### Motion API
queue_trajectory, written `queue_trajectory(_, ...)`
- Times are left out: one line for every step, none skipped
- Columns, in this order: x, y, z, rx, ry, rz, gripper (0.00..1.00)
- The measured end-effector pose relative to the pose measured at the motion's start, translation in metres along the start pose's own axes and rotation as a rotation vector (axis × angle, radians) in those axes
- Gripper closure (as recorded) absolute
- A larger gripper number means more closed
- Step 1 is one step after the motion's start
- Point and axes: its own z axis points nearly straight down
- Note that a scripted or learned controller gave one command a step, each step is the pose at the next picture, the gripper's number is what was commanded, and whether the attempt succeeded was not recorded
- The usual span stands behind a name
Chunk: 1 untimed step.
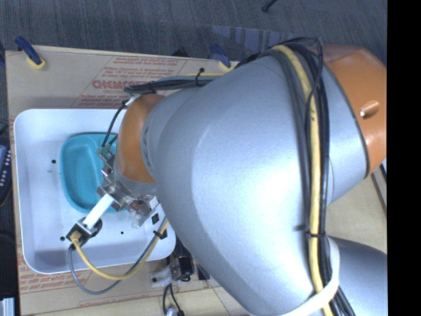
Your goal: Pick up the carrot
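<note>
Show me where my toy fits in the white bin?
Bare floor: along the left wall of the shallow white bin, beside the blue plastic dish, and its far left corner. Crowded right of the dish, under the hand and grey arm.

Arm (263, 176): grey, bulky, reaching from the right across to the left, close under the camera.
Orange band (133, 143): at the arm's left end, above the wrist.
Gripper (135, 206): just below the band, partly hidden.

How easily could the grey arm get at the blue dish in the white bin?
Probably yes. The tool hangs over the same white bin, right at the edge of the blue dish, and nothing that I can see lies between them.
</note>
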Motion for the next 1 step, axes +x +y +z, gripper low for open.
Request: queue_trajectory(0.0045, -0.0126, -0.0067, 0.024, -0.003, -0.022, 1.0)
